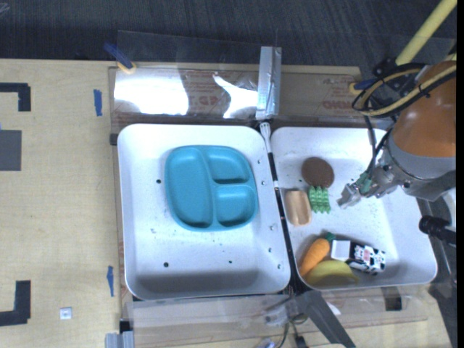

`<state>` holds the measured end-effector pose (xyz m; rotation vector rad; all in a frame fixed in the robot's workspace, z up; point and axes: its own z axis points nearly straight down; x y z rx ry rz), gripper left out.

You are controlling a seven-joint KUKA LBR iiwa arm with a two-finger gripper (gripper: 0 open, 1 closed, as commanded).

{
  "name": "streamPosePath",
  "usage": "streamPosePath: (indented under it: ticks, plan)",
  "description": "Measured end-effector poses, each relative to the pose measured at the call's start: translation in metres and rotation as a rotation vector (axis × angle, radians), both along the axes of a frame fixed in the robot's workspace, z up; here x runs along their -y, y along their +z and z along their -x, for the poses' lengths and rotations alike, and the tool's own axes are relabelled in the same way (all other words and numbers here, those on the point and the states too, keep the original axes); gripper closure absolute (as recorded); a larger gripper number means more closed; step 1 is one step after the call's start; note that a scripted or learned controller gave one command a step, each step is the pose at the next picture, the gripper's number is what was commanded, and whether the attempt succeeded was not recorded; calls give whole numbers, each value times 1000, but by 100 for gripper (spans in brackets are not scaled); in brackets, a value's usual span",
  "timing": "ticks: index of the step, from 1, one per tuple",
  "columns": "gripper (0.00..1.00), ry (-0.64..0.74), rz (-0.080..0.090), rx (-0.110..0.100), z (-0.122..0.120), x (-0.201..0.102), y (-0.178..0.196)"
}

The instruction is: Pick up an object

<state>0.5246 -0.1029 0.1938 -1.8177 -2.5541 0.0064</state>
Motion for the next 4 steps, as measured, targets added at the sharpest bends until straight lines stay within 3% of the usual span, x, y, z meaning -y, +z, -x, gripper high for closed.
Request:
streamPosePath:
  ticks: [1, 2, 3, 4]
  plan:
    - [0, 2, -1, 2, -1, -1, 1]
    - [0, 51, -2, -2, -39, -3, -70]
    - [0, 174, 1, 9, -103, 34, -48]
    - [0, 93, 1, 10, -137, 69, -96]
